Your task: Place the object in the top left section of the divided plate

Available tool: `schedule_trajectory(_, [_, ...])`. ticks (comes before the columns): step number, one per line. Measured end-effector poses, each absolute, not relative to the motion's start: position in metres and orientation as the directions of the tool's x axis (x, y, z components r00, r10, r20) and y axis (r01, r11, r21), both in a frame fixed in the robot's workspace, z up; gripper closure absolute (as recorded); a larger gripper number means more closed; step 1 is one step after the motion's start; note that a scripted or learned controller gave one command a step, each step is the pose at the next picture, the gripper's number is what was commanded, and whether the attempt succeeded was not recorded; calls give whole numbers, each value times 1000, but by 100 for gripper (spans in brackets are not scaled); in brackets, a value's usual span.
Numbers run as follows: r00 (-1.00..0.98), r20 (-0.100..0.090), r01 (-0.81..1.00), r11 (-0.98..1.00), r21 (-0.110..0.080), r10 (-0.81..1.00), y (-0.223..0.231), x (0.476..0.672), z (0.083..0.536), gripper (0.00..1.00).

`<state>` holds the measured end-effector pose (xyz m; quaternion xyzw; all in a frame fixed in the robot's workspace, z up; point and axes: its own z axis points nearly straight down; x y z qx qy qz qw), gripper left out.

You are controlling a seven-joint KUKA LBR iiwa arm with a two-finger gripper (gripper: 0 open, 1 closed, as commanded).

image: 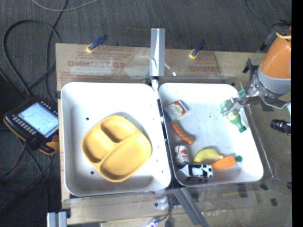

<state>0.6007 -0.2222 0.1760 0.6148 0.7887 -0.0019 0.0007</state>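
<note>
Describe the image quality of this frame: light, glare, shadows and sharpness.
Camera view: even overhead light, soft and low in detail; the white bins look bright and nearly blown out, the yellow divided plate carries a mild sheen and a faint shadow, the small toys in the right bin are fuzzy, and the gripper at the right is blurred against a green object.
</note>
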Motion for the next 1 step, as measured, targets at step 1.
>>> schedule_trajectory(1, [-313, 1, 950, 313, -2, 950, -127, 564, 171, 100])
